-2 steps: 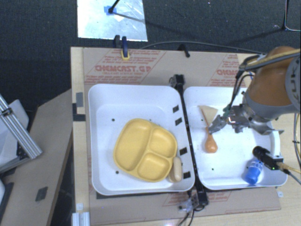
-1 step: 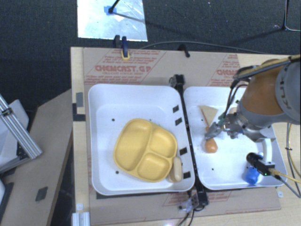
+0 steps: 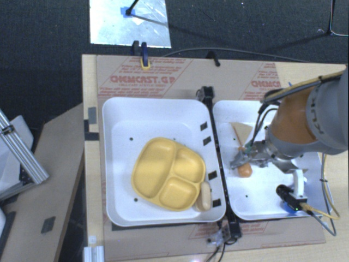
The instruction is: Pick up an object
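Claw (image 3: 241, 161) low in right bin (image 3: 256, 209) — just above orange object (image 3: 245, 171) — finger spread unclear.

The tray (image 3: 166, 174) is yellow, the bins (image 3: 158, 113) are white (both of them), the ball (image 3: 245, 170) is orange, and the arm (image 3: 313, 116) is grey and orange.

We see a yellow divided tray (image 3: 166, 173) in the left bin (image 3: 122, 119), a small beige piece (image 3: 204, 196) touching its edge. In the right bin (image 3: 262, 209), the gripper (image 3: 241, 160) sits just above an orange object (image 3: 245, 170), perhaps touching it.
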### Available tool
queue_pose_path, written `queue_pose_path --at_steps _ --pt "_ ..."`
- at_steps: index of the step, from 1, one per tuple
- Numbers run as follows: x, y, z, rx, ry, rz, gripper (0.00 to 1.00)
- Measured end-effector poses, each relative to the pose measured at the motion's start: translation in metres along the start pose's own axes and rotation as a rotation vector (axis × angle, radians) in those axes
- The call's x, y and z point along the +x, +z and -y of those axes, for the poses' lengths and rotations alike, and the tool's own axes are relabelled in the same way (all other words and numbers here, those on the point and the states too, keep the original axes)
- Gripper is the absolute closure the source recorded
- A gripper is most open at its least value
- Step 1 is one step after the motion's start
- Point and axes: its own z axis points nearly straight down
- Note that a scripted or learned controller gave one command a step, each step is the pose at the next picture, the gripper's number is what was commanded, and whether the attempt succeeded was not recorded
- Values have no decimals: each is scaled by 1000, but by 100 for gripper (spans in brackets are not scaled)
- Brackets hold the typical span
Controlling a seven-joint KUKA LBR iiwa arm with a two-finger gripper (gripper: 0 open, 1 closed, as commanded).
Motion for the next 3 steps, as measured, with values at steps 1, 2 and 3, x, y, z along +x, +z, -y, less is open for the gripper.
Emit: queue_pose_path --at_steps 1,2,3 --pt "0 -13 -1 -5 -1 1 100" --pt "5 -70 -6 -7 -3 2 100" --pt "-1 -118 -1 -8 -2 2 100"
